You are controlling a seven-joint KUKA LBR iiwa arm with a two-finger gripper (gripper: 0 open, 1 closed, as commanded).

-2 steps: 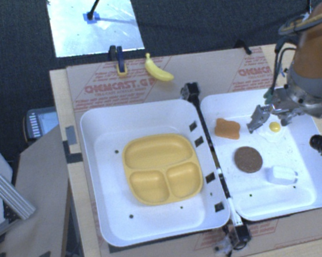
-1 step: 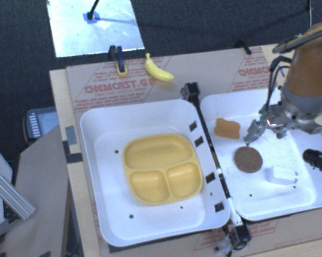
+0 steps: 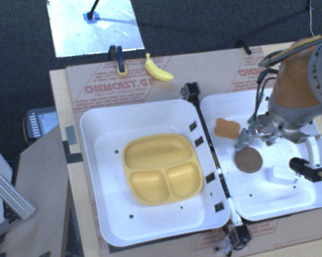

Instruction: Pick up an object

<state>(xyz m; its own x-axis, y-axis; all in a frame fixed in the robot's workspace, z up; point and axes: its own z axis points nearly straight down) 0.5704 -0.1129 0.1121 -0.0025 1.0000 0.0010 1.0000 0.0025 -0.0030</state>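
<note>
End effector [image 3: 246,139] above right bin [image 3: 294,203]; finger state cannot be told. Just below it a flat round brown disc [image 3: 248,159]; orange-tan block [image 3: 227,128] near, upper left.

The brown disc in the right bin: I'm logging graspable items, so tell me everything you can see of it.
The brown disc is round, flat and dark brown with a dull, slightly speckled surface. It lies flat on the floor of the right bin, near the middle, below the orange block. The gripper hangs just above its upper edge; contact cannot be judged.
</note>
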